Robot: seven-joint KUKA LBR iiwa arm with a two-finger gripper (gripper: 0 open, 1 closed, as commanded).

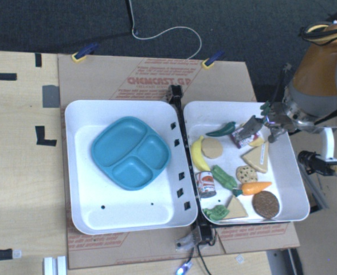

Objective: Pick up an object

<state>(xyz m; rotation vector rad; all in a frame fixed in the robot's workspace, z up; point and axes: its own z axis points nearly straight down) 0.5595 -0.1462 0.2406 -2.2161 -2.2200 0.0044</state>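
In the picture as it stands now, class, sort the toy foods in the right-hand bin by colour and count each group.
Green: 3, a pepper, a pod, a leafy piece
Yellow: 1, banana
Orange: 1, carrot
Tan or cream: 5, a round piece, two wedges, a cookie, a piece at the gripper
Brown: 1, disc
Red and white: 1, can
Total: 12

My orange-banded grey arm (317, 73); white bins (79, 153); blue divided plate (130, 152); yellow banana (198, 155); orange carrot (255, 187); green pepper (220, 130); brown round cookie (266, 204); tan cardboard (151, 79), red lettering.
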